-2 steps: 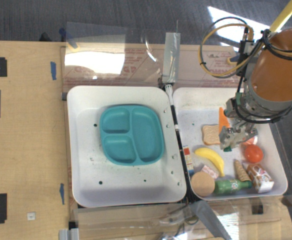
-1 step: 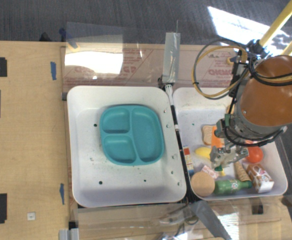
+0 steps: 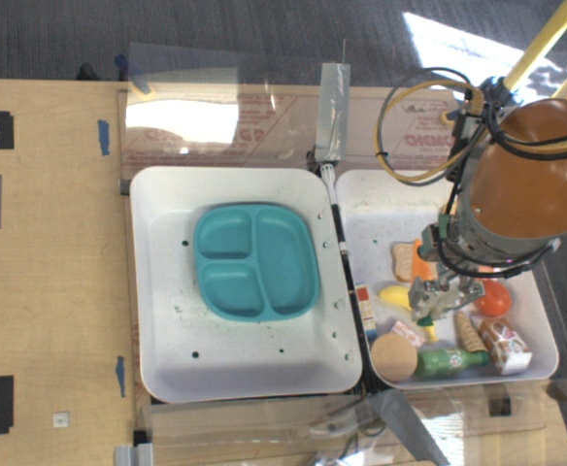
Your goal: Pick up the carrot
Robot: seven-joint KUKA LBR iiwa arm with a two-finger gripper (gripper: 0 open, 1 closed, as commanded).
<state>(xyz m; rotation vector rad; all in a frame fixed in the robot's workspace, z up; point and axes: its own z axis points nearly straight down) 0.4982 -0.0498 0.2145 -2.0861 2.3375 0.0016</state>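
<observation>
The carrot (image 3: 418,259) shows as a narrow orange piece in the right bin (image 3: 361,202), next to a tan bread slice (image 3: 403,260). The arm's wrist hides most of it. My gripper (image 3: 439,299) hangs low over the middle of the right bin, just right of and below the carrot, above the yellow piece (image 3: 395,297). I see nothing clearly held in it.
Around the gripper lie a red-orange ball (image 3: 495,300), a waffle cone (image 3: 468,331), a wrapped package (image 3: 509,347), a green bottle (image 3: 449,361) and a tan round ball (image 3: 392,355). The left bin (image 3: 157,289) holds a teal divided plate (image 3: 256,261).
</observation>
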